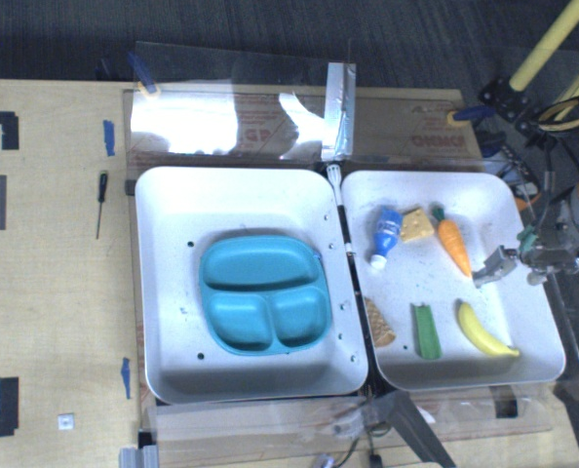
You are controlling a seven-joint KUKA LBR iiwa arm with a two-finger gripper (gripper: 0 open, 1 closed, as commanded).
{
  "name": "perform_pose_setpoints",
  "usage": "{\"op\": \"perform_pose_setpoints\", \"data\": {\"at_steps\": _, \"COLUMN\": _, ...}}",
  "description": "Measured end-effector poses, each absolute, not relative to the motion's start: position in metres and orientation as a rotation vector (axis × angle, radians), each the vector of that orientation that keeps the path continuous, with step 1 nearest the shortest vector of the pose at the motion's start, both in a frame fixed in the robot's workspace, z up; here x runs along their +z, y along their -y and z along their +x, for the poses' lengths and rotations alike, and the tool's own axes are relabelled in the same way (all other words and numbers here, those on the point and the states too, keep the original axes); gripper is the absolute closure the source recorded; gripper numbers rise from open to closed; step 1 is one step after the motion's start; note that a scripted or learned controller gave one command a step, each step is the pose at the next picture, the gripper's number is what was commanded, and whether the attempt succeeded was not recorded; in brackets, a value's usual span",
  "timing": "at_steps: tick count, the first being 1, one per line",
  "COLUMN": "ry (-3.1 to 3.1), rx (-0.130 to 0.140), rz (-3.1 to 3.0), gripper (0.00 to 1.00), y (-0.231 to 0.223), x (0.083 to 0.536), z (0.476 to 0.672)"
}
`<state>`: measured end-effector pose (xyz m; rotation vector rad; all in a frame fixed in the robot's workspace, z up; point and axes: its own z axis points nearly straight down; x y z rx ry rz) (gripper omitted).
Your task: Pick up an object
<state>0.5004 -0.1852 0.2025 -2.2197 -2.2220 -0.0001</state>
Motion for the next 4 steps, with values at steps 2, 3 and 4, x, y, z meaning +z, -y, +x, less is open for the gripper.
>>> {"op": "perform_pose_setpoints", "data": {"at_steps": 2, "ry": 1.987, "rx": -0.006, "rz": -2.44, "gripper": 0.0, "y": 0.149, "x": 0.087, "z": 0.481}}
{"op": "perform_pose_setpoints", "data": {"at_steps": 3, "ry": 1.987, "rx": -0.01, "rz": -2.445, "gripper": 1.0, "y": 0.15, "x": 0.098, "z": 0.483}}
{"op": "perform_pose_setpoints", "data": {"at_steps": 4, "ry": 1.885, "rx": -0.015, "rz": -2.521, "gripper": 1.0, "y": 0.109, "x": 0.206, "z": 0.51}}
